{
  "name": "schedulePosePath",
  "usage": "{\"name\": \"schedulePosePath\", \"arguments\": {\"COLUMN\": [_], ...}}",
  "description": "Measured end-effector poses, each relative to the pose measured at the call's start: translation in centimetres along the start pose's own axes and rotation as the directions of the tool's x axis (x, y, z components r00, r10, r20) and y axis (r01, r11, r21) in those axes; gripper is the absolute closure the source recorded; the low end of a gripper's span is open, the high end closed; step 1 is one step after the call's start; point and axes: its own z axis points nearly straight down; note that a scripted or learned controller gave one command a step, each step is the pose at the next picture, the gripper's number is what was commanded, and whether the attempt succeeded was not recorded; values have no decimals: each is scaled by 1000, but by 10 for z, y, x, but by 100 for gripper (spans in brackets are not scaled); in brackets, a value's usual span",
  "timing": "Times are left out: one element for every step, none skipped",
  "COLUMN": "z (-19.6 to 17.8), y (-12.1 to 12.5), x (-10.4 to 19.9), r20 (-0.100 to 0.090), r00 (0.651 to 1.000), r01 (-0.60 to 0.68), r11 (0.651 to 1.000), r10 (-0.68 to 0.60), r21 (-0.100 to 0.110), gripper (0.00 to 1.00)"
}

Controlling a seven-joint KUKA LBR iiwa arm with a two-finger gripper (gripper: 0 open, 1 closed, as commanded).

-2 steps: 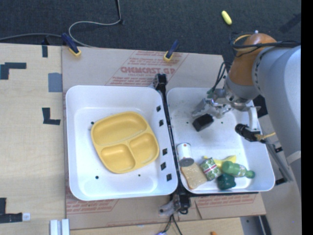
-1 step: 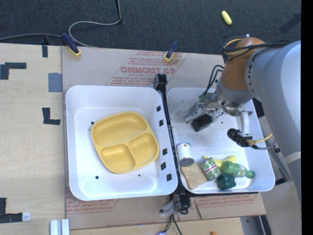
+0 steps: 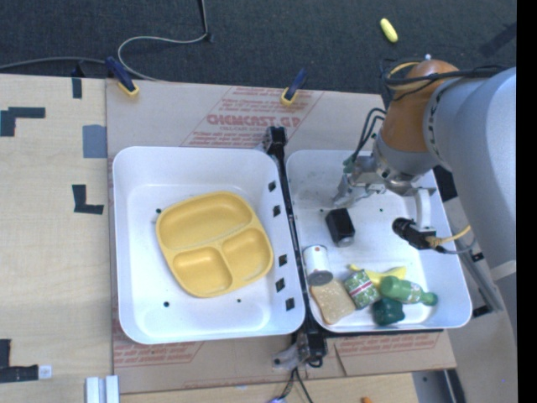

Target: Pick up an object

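My gripper (image 3: pixel 351 193) hangs over the upper middle of the right bin (image 3: pixel 445 250), at the end of the grey arm with its orange band. Just below it is a small black block (image 3: pixel 340 225); I cannot tell whether the two touch or whether the block is held. Along the right bin's front edge lie a white cylinder (image 3: pixel 317 263), a tan sponge-like slab (image 3: pixel 331 300), a green-and-red packet (image 3: pixel 363 288), a light green bottle (image 3: pixel 407 291), a dark green pepper-like toy (image 3: pixel 388 311) and a yellow piece (image 3: pixel 391 272). These lie apart from the gripper.
The left bin (image 3: pixel 134 225) holds a yellow divided plate (image 3: pixel 214 242). A black divider (image 3: pixel 284 217) runs between the bins. Cables and a black connector (image 3: pixel 415 232) hang by the wrist over the right bin. Yellow clamps (image 3: pixel 294 91) sit on the cardboard behind.
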Motion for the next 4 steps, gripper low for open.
{"name": "schedulePosePath", "arguments": {"z": [0,9,0,-90], "y": [0,-42,-42,16], "x": [0,16,16,76], "r20": [0,-1,0,-3], "r00": [1000,1000,1000,1000], "r01": [0,-2,-2,1], "r11": [1000,1000,1000,1000], "r10": [0,2,2,-1], "r21": [0,0,0,0], "gripper": [0,0,100,100]}}
